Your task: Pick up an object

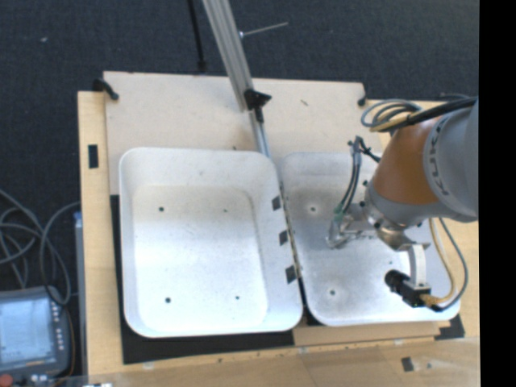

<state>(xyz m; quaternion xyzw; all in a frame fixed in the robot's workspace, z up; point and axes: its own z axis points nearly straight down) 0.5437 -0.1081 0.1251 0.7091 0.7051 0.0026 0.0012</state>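
End effector (342,234) hangs over the white right-hand bin (339,298), its spread impossible to tell.

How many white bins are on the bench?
2. The left bin lies uncovered; the right bin sits beside it under the arm, which hides part of it.

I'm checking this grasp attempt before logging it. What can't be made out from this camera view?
1. The gripper: small and blurred against the right bin in the camera view, so whether it holds anything can't be told.
2. Part of the right bin's floor: covered by the arm, its wrist and orange band.
3. The grey screen at lower left: cut off by the view's edges, display too blurred to read.
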